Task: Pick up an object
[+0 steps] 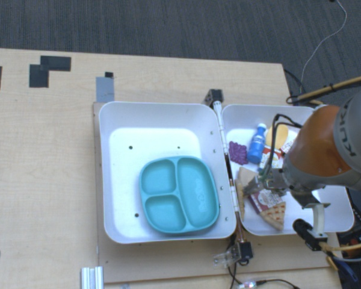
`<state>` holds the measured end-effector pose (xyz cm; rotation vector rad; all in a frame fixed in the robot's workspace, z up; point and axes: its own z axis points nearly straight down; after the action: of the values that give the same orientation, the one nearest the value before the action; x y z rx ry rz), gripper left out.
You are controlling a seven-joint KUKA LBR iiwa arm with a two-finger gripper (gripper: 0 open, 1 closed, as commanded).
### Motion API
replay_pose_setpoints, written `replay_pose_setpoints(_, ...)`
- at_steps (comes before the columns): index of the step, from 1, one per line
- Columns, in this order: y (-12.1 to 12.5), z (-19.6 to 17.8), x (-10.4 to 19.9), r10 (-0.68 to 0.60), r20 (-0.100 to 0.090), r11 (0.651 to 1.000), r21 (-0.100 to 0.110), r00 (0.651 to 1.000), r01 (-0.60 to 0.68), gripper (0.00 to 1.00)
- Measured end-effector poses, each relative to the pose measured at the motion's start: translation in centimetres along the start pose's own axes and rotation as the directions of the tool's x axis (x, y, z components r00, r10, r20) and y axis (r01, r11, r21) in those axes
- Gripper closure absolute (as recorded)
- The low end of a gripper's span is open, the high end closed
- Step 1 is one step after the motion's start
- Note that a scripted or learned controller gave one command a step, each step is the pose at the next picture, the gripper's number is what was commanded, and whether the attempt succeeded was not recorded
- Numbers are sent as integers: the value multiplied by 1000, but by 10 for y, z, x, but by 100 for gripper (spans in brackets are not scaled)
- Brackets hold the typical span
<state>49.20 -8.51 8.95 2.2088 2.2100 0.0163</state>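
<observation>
The right bin (343, 221) holds a small heap of objects. A blue bottle with a white cap (257, 142) lies beside a purple object (237, 152), with a yellow piece (281, 138) behind them. A tan wedge like a pizza slice (275, 213) lies at the bin's front, and a beige piece (246, 176) rests near the left wall. My gripper (263, 188) is low in this bin, right over the heap between the beige piece and the wedge. The arm's orange band (316, 146) hides the bin's middle and right part.
The left bin (123, 161) holds a teal divided plate (179, 194) with three compartments toward its front right. A metal divider (224, 155) runs between the two bins. The wooden bench (42, 191) spreads out to the left.
</observation>
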Motion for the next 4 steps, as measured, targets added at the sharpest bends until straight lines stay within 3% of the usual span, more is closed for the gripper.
replay_pose_setpoints(1, 3, -13, 1, -2, -1, 1000, -7, 1000, 2, 100)
replay_pose_setpoints(2, 2, -12, 1, -3, -2, 1000, -4, 1000, 3, 0)
replay_pose_setpoints(3, -3, 2, 0, -1, -4, 1000, 10, 1000, 1, 0)
replay_pose_setpoints(4, 0, -9, -1, -2, -2, 1000, 3, 1000, 2, 100)
